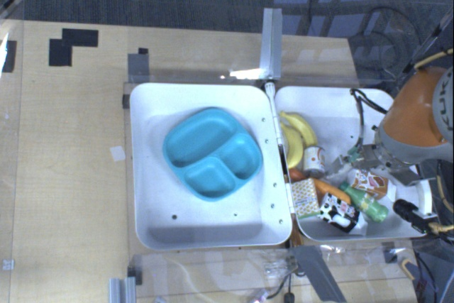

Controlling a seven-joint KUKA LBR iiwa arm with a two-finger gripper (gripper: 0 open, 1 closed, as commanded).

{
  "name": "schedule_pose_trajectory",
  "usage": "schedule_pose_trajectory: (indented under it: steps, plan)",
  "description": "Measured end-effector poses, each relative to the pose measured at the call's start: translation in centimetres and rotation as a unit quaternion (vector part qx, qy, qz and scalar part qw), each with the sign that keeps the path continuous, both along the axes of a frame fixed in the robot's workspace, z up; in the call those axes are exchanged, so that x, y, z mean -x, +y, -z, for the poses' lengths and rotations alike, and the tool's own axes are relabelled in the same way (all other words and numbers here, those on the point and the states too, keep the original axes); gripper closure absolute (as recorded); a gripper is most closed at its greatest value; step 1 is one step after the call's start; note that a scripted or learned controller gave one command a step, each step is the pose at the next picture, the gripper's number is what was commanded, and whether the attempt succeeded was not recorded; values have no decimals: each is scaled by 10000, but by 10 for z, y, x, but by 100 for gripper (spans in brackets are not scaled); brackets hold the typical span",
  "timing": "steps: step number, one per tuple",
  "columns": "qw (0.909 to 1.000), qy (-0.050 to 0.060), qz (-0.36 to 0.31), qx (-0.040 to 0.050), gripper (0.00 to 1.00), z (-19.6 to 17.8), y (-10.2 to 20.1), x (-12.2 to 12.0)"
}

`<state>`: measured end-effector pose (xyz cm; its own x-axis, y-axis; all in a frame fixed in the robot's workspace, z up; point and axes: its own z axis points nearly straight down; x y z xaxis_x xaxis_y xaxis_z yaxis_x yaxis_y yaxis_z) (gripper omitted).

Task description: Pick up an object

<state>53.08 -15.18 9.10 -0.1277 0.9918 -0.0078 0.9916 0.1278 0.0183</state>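
Observation:
The right bin (326, 106) holds a pile of small objects. Among them are a yellow banana (298, 135), a small can (314, 160), an orange carrot (330, 187), a green bottle (367, 204), a black-and-white cow-patterned item (336, 213), a checkered packet (305, 197) and an orange-labelled packet (374, 183). My gripper (352, 158) is low in this bin, just right of the can and above the carrot and the orange-labelled packet. The wrist hides what lies directly beneath it. I see no object lifted off the pile.
In the left bin (142, 174) lies a blue divided plate (211, 152), tilted toward the middle. A metal post (272, 46) stands behind the wall between the bins. The arm's orange band (418, 110) hangs over the right bin's right side.

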Motion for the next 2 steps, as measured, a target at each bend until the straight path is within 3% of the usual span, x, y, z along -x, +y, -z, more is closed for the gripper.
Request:
schedule_pose_trajectory:
  steps: [1, 2]
  plan:
    - [9973, 63, -736, -9, 0, -37, 49, -78]
    - [9980, 20, -633, 36, 0, 0, 46, -105]
